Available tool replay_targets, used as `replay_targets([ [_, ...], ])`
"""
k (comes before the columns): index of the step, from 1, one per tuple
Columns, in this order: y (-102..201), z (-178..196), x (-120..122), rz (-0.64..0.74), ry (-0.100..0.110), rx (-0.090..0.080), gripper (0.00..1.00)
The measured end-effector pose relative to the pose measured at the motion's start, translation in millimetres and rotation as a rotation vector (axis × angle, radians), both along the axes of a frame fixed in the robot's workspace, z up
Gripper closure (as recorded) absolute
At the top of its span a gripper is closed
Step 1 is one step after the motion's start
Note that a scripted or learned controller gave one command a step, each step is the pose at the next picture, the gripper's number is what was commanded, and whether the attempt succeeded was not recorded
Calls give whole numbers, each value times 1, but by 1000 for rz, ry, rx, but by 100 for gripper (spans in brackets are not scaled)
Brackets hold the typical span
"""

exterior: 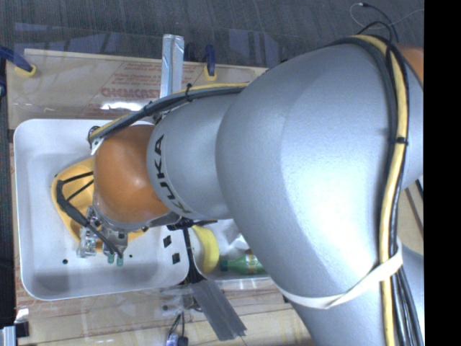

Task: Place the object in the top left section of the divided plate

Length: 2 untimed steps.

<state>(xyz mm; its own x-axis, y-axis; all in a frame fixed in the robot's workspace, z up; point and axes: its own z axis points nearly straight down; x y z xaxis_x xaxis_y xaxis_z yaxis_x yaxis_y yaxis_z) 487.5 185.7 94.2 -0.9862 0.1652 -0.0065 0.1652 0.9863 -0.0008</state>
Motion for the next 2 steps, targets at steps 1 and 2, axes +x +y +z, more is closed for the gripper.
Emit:
replay_targets([
  [1,-101,147,7,16,10,1,100],
  [2,-39,-2,-10,-152,2,5,100],
])
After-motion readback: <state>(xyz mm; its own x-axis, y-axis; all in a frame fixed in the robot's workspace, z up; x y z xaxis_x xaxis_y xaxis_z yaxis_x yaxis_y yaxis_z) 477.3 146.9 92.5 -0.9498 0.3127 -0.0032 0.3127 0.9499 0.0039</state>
